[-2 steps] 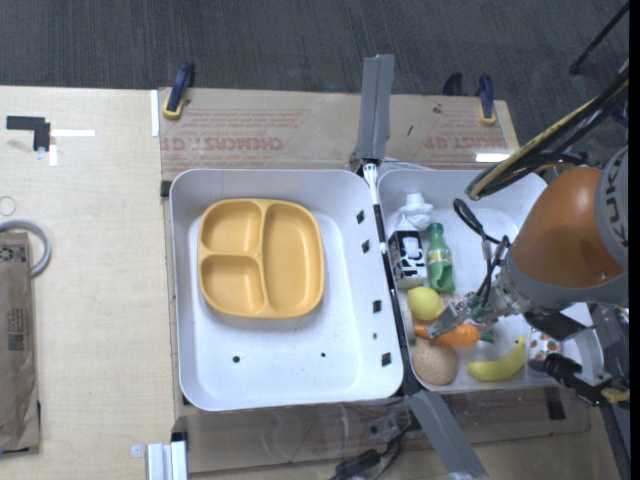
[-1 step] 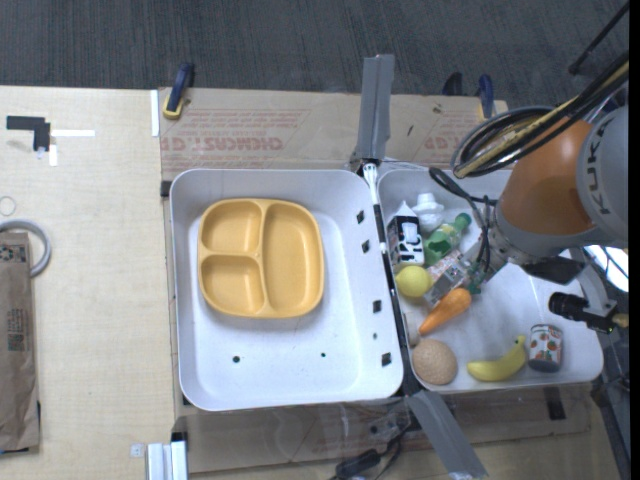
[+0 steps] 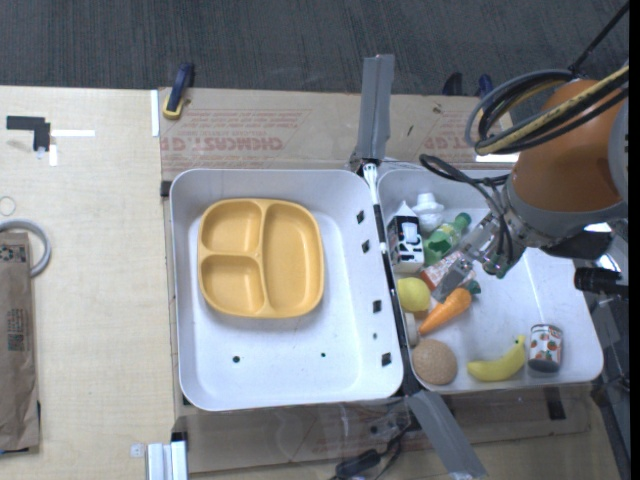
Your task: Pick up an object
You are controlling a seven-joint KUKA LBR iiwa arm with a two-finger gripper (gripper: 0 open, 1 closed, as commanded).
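Note:
The right bin (image 3: 575, 298) holds several small items. A black-and-white bottle (image 3: 405, 238) lies at its left wall, with a white-capped piece (image 3: 428, 206) and a green item (image 3: 443, 238) behind it. A lemon (image 3: 413, 293), an orange carrot (image 3: 447, 310), a brown round bun (image 3: 435, 361), a banana (image 3: 497, 364) and a small printed can (image 3: 544, 348) lie toward the front. My gripper (image 3: 455, 270) reaches down from the right and hovers low over the carrot's upper end and the green item. Nothing is seen lifted.
The left bin (image 3: 290, 368) contains a yellow divided plate (image 3: 262, 258). A metal divider (image 3: 376, 118) runs between the bins. The orange arm body (image 3: 565, 158) and its cables hang over the right bin's back right. A brown bag (image 3: 15, 338) lies far left.

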